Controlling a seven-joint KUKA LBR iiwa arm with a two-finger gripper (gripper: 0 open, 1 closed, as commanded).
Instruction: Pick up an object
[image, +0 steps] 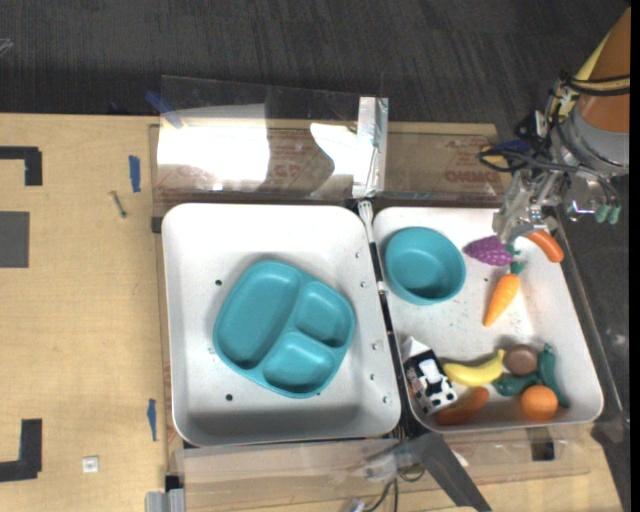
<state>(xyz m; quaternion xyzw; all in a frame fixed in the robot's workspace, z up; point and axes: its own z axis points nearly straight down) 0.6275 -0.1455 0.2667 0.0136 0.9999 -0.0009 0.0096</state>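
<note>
My gripper (518, 224) hangs over the far right corner of the right bin (585, 340), reaching in from the upper right. Just below it lies a purple toy (488, 250), and a small orange-red piece (547, 245) lies right beside it. I see nothing clearly held. An orange carrot (502, 292) lies a little nearer the front. A teal bowl (425, 263) stands at the bin's far left.
The front of the right bin holds a banana (473, 371), a brown ball (520, 358), an orange (538, 401), a green toy (548, 366) and a black-and-white item (428, 381). A teal divided plate (285, 325) lies in the left bin (190, 300).
</note>
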